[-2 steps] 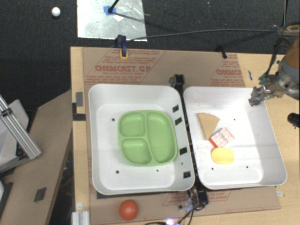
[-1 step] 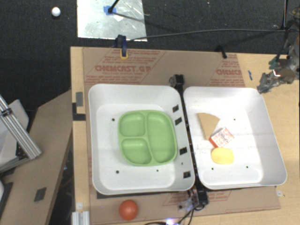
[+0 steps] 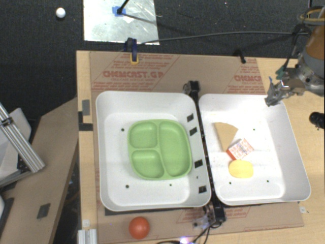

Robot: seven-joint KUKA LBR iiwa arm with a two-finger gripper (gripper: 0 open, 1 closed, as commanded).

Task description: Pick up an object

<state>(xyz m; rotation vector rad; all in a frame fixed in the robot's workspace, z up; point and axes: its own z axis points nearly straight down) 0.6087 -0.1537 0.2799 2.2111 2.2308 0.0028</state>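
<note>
A dark floor surrounds a bench (image 3: 167, 65) faced with printed brown board, seen from above at a slant; a shiny sheet (image 3: 121, 14) lies on the floor beyond it, with a small white ball (image 3: 61, 12) to the side. On the board sit two shallow white bins, side by side and touching along a central seam. The left bin (image 3: 111, 187) holds a green divided tray (image 3: 159, 149) with three compartments, lying flat near its middle. The right bin (image 3: 284, 182) holds the candidates for picking: a tan wedge (image 3: 225, 134), a small red-and-white packet (image 3: 239, 149) just below it and touching it, and a yellow rounded piece (image 3: 240, 169) just beside the packet. An orange ball (image 3: 138, 227) rests on the board outside the bins, near the front edge.

The arm (image 3: 312, 60) enters from the right, and we see its gripper (image 3: 274, 94) above the far right corner of the right bin, well apart from all three objects. We cannot tell from this angle how the gripper is set; nothing is seen in its grasp.

We judge the step in hand to be the approach. To do it well, we would travel toward the cluster in the bin's left half and choose the yellow piece, since it lies freest. The wedge and packet touch, so a descent there risks nudging both. We would come down squarely over the chosen piece.
</note>
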